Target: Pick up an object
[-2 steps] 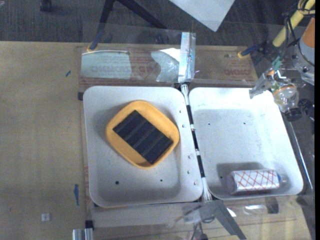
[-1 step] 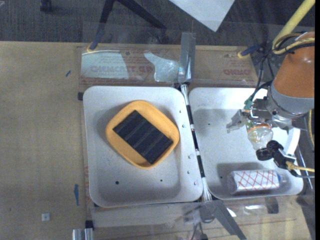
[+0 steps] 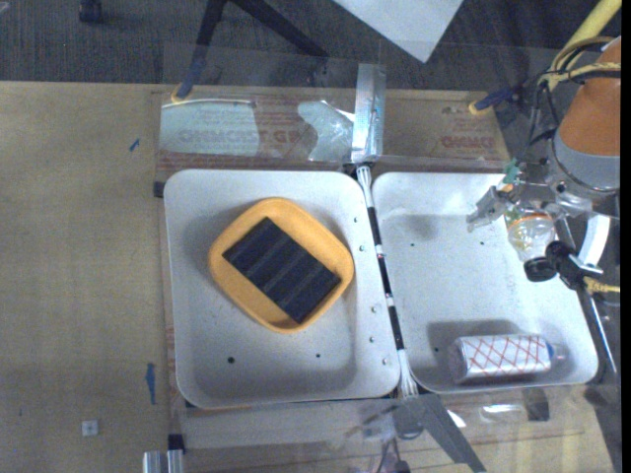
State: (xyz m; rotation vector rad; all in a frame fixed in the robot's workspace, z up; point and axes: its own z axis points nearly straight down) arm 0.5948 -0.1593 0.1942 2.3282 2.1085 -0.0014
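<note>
An orange-yellow pad with a dark ribbed top (image 3: 281, 264) lies in the middle of the left bin (image 3: 192, 363). A short tube with a red-and-white lattice print (image 3: 503, 355) lies on its side near the front edge of the right bin (image 3: 434, 264). My gripper (image 3: 523, 215) hangs over the right bin's far right part, below the orange band. A small yellowish translucent thing (image 3: 530, 231) sits right at the gripper; whether it is held or just lies beneath is unclear. The gripper is well apart from the tube and from the pad.
A ridge (image 3: 385, 284) divides the two bins. Behind the bins, crumpled clear plastic (image 3: 325, 126) and a metal post (image 3: 368, 111) stand on the bench. Cables (image 3: 577, 52) trail by the arm at the right. Chair legs (image 3: 212, 8) stand on the floor beyond.
</note>
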